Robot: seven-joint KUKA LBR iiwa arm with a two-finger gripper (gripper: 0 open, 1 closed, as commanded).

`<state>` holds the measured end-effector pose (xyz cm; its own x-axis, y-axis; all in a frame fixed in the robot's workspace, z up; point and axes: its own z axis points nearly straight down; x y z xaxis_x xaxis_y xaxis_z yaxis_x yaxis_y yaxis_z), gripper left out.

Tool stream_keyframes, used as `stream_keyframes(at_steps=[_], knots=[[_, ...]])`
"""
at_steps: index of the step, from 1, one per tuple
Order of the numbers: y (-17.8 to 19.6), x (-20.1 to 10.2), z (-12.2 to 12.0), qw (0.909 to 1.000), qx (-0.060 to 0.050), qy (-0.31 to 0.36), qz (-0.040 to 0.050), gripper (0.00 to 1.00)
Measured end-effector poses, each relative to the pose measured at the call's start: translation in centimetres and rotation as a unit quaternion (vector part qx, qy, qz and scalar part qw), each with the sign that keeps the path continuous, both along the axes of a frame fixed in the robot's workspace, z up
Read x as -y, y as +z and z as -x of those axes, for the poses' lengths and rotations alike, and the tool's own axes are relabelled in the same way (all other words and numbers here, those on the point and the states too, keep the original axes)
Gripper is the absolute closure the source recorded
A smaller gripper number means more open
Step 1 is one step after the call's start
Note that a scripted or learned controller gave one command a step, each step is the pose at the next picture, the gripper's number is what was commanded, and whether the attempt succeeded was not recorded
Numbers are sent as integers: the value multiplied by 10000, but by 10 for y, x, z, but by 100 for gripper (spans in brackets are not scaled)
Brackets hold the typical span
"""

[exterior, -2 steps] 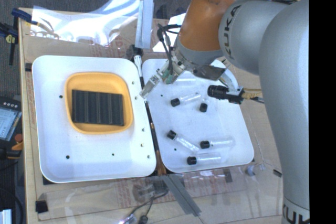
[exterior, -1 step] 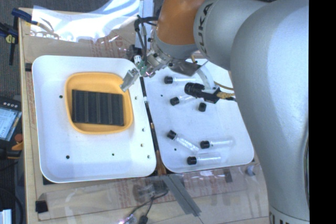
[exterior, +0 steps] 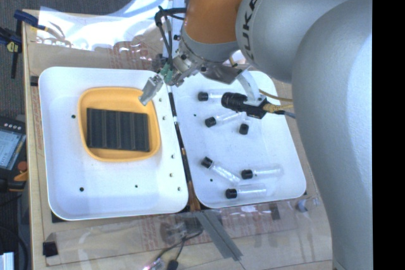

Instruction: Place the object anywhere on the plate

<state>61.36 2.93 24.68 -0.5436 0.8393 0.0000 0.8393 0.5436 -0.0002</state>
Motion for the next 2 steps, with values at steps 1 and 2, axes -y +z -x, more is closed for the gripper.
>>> stream_keyframes(at_steps=[1, 2], knots=[[-3, -37, -6, 9888, 19, 1494, 4, 0], [-28, -75, -9, 9726, -15, 2326, 1, 0]])
